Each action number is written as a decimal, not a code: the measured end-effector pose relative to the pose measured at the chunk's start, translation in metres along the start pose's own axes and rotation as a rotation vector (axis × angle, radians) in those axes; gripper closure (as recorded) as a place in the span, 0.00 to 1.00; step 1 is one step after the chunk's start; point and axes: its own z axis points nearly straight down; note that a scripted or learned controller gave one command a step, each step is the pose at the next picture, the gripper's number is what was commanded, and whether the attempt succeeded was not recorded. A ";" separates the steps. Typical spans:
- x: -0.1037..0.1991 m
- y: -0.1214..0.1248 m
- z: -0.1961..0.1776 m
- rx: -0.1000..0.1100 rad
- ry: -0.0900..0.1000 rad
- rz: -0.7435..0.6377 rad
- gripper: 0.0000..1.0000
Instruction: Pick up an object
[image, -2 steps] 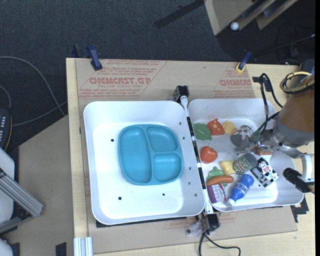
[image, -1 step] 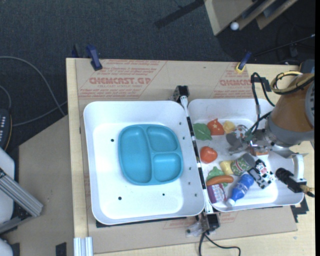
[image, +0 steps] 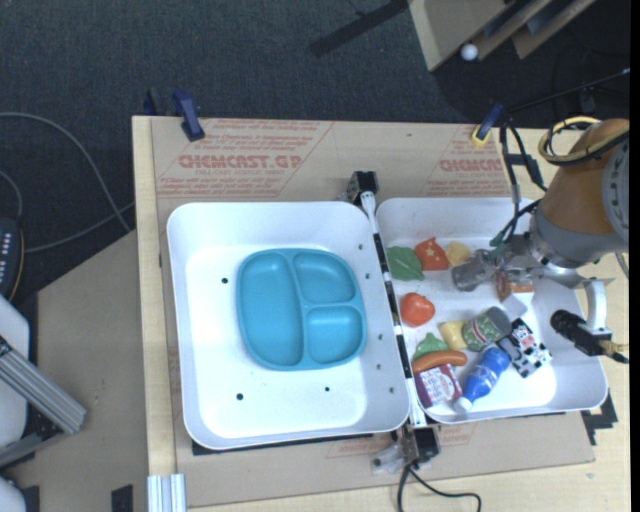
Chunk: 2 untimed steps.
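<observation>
Arm (image: 590, 195) enters from right edge of the camera view — grey body, orange band above the wrist sits upper right. Wrist angles down and leftward, grey housing near mid-right. Gripper (image: 468, 274) extends left from the wrist, low, roughly level — metallic grey, tip pointing left. Finger state not readable at this angle. A black part of the arm assembly juts out lower right below the wrist.
</observation>
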 end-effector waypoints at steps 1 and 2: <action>-0.042 0.012 0.000 0.000 0.016 -0.008 0.00; 0.014 -0.053 -0.002 -0.015 -0.004 -0.001 0.00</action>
